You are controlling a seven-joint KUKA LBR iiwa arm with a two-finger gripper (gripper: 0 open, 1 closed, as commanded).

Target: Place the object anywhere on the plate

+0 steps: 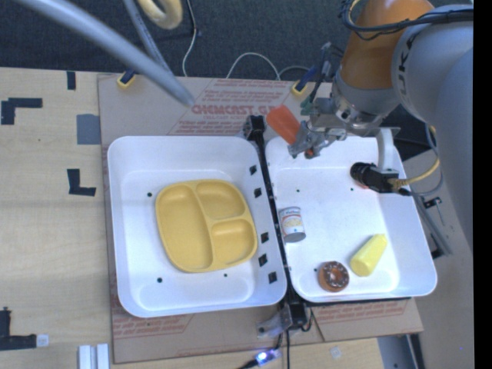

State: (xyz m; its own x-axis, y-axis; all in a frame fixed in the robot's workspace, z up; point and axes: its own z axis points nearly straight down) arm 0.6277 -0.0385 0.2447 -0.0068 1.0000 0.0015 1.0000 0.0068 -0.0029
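A yellow plate (206, 224) with three compartments lies in the left bin (131, 167) and has nothing on it. My gripper (302, 146) hangs over the back left corner of the right bin (407, 229), near the divider between the bins. It is shut on one end of an orange block (282, 123). The block sticks out up and to the left, tilted, above the bin's back rim. Gripper and block are right of and behind the plate.
In the right bin a small can (292, 224) stands close to the divider. A chocolate doughnut (334, 276) and a yellow object (369, 254) lie near the front. A grey pole (92, 29) slants across the upper left.
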